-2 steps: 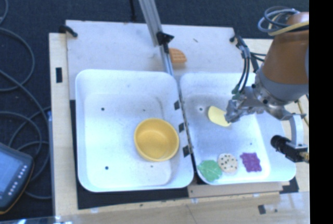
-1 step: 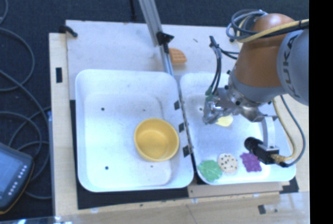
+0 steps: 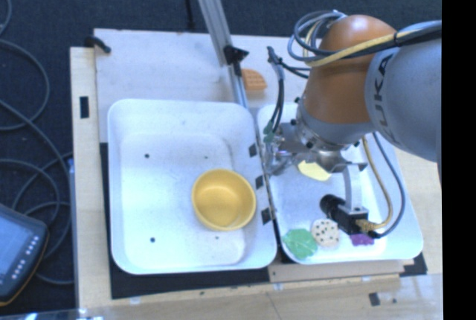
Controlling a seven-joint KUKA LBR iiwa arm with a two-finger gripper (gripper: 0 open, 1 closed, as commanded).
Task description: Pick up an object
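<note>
Yellow bowl [image 3: 223, 199] at five o'clock in left bin [image 3: 149, 132]. Right bin [image 3: 398, 225]: green piece [image 3: 300, 242], spotted die [image 3: 325, 233], purple bit [image 3: 361, 240] along six o'clock. Gripper [image 3: 277, 155] at nine o'clock; finger state impossible to tell. Approach step, probably; next, descent onto one object.

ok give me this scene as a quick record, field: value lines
left bin: holds a yellow bowl, upright, near its right wall
right bin: green piece, spotted cream die, purple piece, pale yellow piece
arm: over the right bin
end effector: near the divider between bins, grip unclear
bench behind bins: orange object
</note>
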